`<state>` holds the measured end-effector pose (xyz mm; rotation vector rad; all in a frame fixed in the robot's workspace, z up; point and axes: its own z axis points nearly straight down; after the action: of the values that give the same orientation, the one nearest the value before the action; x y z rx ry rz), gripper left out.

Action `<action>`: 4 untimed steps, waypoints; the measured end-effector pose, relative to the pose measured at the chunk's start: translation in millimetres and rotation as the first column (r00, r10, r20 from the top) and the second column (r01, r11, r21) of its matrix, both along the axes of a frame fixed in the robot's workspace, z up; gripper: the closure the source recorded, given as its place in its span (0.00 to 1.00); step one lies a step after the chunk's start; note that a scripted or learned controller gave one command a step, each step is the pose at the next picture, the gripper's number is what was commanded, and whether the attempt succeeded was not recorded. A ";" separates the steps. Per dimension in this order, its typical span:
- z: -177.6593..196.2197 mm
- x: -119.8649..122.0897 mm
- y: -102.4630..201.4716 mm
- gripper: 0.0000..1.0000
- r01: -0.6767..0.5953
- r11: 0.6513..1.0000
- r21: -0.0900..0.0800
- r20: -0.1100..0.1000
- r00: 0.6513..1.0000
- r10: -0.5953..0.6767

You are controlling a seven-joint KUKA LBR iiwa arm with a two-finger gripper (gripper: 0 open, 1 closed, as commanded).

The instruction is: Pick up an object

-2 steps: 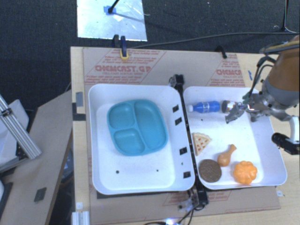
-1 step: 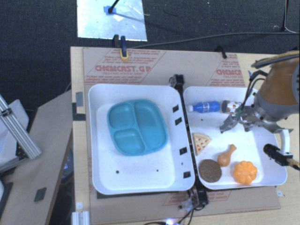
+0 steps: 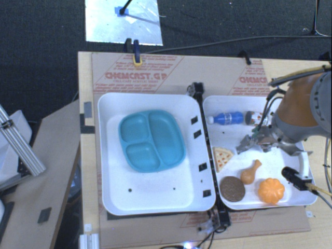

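In the right bin [image 3: 218, 104] lie a blue bottle [image 3: 228, 119] at the back, a pizza slice [image 3: 223, 157] by the left wall, an orange drumstick [image 3: 250, 171], a round brown patty [image 3: 232, 189] and an orange pumpkin [image 3: 271, 190] at the front. My gripper [image 3: 253, 142] hangs low over the middle of this bin. It is just behind the drumstick and to the right of the pizza slice. I see nothing held in it.
The left bin [image 3: 111, 191] holds a blue divided plate [image 3: 152, 140]. A small dark object [image 3: 252, 118] lies at the bottle's right end. The grey arm with its orange band [image 3: 301, 105] reaches over the right bin's far right side.
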<state>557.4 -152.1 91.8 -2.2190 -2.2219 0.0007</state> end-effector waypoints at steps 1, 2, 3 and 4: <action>12.9 1.2 -0.5 1.00 0.000 1.000 -0.002 0.005 1.000 0.000; 62.2 1.1 -10.3 1.00 0.002 1.000 -0.002 0.006 1.000 -0.002; 126.5 3.8 -12.9 1.00 -0.003 1.000 -0.003 0.009 1.000 0.003; 180.5 5.3 -13.2 1.00 -0.003 1.000 -0.003 0.008 1.000 0.003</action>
<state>562.7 -165.3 272.3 -2.2208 -2.2310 -0.0054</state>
